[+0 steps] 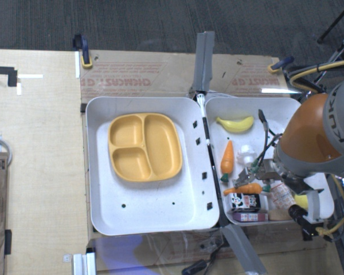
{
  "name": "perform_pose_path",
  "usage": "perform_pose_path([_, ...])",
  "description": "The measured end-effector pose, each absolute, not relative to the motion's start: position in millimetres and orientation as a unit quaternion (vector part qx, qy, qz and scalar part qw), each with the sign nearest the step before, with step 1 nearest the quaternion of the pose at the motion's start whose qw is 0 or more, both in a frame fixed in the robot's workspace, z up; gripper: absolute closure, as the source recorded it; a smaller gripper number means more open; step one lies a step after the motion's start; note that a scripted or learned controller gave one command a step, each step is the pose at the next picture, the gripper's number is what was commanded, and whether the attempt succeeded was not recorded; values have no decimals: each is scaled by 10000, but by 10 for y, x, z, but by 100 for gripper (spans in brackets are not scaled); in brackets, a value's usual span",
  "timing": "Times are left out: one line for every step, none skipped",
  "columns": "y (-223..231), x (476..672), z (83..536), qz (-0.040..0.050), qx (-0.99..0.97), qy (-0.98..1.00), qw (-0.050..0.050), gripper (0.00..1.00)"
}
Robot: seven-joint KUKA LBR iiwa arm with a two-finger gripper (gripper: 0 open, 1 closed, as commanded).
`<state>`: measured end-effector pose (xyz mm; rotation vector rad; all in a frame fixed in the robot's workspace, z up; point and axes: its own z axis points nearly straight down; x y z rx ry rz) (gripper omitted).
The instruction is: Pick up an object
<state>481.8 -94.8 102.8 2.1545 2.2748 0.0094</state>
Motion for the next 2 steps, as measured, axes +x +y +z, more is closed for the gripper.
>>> perform_pose_path([-944,4812,947,37,7025,7117,48,0])
perform_pose_path([-943,4812,947,35,7025,7117,48,0])
